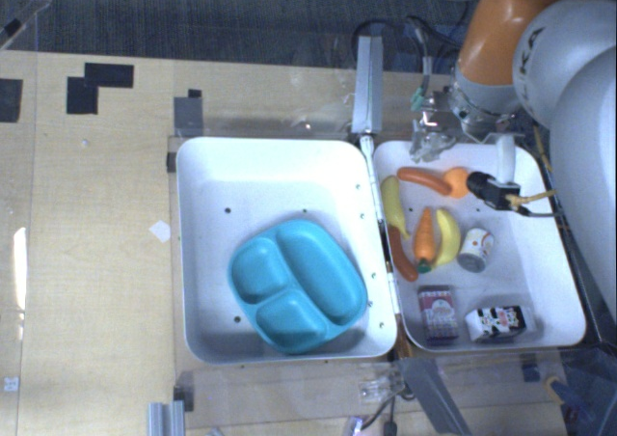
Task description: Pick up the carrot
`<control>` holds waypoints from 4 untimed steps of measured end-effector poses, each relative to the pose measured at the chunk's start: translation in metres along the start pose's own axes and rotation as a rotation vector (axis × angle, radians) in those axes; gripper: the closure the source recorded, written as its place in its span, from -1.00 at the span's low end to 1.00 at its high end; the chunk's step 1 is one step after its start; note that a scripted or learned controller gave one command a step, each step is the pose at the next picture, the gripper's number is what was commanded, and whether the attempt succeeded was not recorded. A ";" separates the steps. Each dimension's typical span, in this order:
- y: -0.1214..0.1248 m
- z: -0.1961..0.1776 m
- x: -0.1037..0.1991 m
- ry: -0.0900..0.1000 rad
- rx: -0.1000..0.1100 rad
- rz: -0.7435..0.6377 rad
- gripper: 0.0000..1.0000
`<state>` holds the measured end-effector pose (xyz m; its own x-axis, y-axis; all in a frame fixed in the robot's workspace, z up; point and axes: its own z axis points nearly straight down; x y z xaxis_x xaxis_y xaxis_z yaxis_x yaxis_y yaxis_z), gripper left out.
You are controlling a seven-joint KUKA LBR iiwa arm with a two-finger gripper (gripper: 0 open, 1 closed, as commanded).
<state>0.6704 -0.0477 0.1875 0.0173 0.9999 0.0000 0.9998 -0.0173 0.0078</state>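
The carrot (424, 236) is a short orange cone in the middle of the right bin (569, 313). It lies with its tip pointing to the far side, resting between two yellow bananas (446, 236). My gripper (431, 140) hangs at the far rim of the right bin, under the orange wrist band. It is well apart from the carrot, on its far side. Nothing shows in its grasp.
A red-orange elongated piece (426, 178) lies just below the gripper. A brown sausage (406, 265), small can (475, 249), purple box (439, 313) and small carton (496, 321) share the right bin. The left bin (207, 231) holds a blue divided plate (297, 283).
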 end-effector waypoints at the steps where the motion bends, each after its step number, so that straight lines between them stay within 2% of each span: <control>1: -0.002 0.002 0.059 0.001 0.003 -0.172 1.00; 2: -0.002 0.002 0.059 0.001 0.003 -0.173 -1.00; 3: -0.021 0.001 -0.011 -0.001 0.002 -0.118 -1.00; 4: -0.098 0.065 -0.080 -0.001 0.002 -0.111 -1.00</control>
<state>0.5711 -0.1264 0.1219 -0.0935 0.9956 -0.0017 0.9956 0.0935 0.0060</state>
